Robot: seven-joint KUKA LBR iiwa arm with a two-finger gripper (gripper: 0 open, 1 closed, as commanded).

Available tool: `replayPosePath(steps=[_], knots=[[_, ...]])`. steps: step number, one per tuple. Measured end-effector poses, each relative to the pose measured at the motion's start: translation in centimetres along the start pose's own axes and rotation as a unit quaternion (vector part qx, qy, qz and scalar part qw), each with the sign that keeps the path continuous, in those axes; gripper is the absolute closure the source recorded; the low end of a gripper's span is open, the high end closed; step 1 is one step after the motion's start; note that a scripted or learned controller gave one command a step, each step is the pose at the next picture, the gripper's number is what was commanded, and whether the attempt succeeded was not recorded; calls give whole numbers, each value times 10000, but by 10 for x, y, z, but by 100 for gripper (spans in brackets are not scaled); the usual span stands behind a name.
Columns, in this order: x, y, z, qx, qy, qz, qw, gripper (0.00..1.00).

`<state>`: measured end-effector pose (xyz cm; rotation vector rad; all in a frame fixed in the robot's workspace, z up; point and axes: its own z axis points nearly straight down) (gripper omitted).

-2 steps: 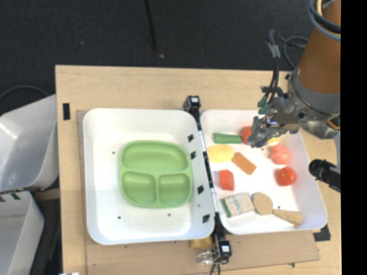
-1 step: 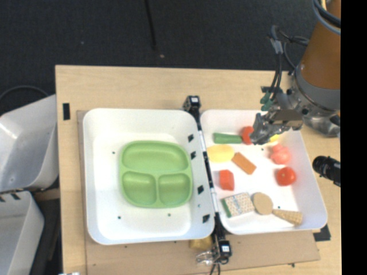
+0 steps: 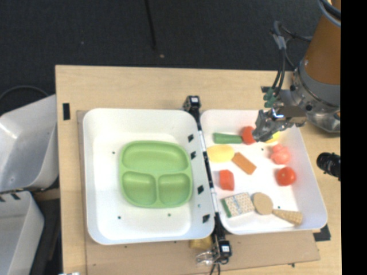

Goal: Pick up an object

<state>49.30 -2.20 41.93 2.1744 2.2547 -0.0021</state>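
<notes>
- The gripper (image 3: 265,132) hangs low over the far part of the right bin (image 3: 309,179); I cannot tell its state.
- The carrot (image 3: 235,136) lies just to its left, orange end touching or almost touching the pincer, the green top pointing left, so the long axis runs left to right.
- A yellow piece (image 3: 276,134) peeks out on its right.
</notes>
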Motion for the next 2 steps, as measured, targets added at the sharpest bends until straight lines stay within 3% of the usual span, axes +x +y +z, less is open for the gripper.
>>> replayPosePath(steps=[1, 2], knots=[[-11, -5, 115, 80, 34, 190, 9998, 100], [43, -1, 47, -6, 40, 145, 9999, 100]])
